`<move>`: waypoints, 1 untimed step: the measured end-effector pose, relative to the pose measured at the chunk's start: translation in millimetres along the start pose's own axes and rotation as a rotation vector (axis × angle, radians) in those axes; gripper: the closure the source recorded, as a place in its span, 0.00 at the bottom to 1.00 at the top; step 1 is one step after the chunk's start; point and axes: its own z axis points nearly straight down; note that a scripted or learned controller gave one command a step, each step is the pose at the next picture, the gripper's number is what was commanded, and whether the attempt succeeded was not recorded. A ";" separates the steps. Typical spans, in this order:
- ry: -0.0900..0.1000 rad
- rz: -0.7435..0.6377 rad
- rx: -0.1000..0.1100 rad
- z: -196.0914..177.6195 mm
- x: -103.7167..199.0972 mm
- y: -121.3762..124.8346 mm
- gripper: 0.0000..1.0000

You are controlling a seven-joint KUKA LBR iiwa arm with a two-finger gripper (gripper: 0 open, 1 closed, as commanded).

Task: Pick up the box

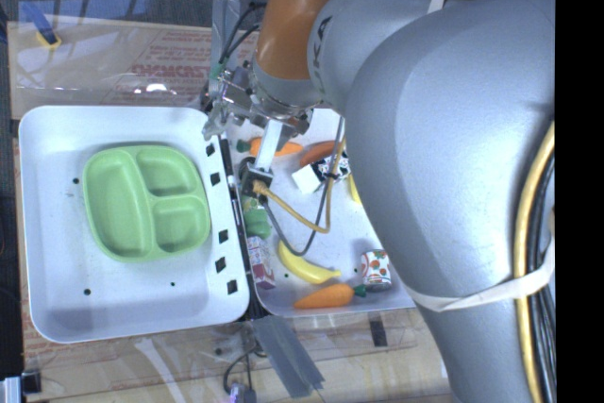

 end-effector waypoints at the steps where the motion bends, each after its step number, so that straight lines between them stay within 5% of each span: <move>1: -0.001 0.028 0.003 -143.8 -87.8 18.5 0.00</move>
